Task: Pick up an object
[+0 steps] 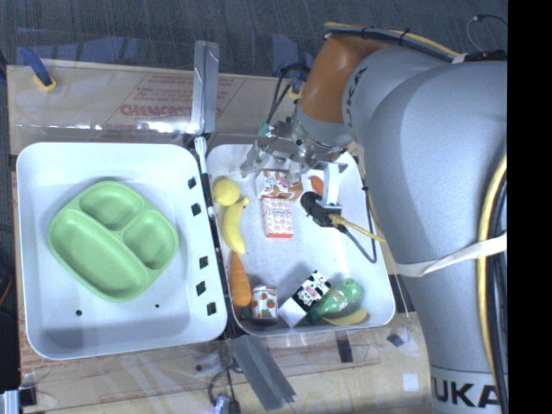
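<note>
Arm: grey KUKA body (431, 188) fills the right side, closest to the camera, reaching in over the right bin's far edge; the orange band sits just above the wrist.
Gripper: the gripper (289, 158) hangs over the far end of the right bin, close above the juice carton; whether its fingers are spread or pressed together, I cannot tell, as metal parts blur together here.
Right bin: shallow white bin (379, 270) holding all the loose items.
Juice carton: small red-and-white carton (277, 214) lying flat near the bin's middle, its far end right below the gripper, apparently with nothing gripping it.
Lemon: yellow lemon (226, 191) at the bin's left wall, toward the far end.
Banana: yellow banana (234, 228) just below the lemon, along the left wall.
Carrot: orange carrot (240, 281) further along the left wall, toward the near corner.
Can: small red-and-white can (264, 302) by the near edge, just beside the carrot's tip.
Milk carton: black-and-white patterned carton (304, 298) tilted at the near edge, next to the can.
Green bottle: green bottle (338, 298) lying by the near right corner, touching the milk carton.
Left bin: white bin (52, 317) beside the right one.
Green tray: divided green plate (112, 240) resting in the left bin's middle.
Counter: brown cardboard-covered counter (112, 93) shows beyond both bins.
</note>
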You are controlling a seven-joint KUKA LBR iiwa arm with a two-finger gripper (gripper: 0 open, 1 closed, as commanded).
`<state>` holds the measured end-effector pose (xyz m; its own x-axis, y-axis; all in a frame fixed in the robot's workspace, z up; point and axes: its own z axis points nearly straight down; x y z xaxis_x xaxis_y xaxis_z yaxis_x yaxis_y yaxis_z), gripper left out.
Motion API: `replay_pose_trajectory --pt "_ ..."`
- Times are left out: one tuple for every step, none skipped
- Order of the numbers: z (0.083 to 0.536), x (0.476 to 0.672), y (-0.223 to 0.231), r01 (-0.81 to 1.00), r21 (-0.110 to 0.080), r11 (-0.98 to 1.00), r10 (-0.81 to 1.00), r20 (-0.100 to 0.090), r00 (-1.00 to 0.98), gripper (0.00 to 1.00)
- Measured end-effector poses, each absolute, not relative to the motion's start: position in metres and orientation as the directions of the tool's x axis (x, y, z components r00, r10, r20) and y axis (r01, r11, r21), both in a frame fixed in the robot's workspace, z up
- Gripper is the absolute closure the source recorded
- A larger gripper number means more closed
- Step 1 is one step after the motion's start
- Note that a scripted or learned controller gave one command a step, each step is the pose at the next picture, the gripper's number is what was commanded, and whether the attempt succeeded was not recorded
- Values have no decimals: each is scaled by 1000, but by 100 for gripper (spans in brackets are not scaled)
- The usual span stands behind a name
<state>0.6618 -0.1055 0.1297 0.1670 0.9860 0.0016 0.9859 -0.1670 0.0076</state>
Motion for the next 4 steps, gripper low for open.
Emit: replay_pose_trajectory --pt "138 662 -105 987 4 -163 987 2 163 100" --pt "138 662 -105 987 4 -163 987 2 163 0" --pt "92 599 -129 990 -7 -139 990 0 139 0" --pt "92 599 -129 990 -7 -139 990 0 139 0"
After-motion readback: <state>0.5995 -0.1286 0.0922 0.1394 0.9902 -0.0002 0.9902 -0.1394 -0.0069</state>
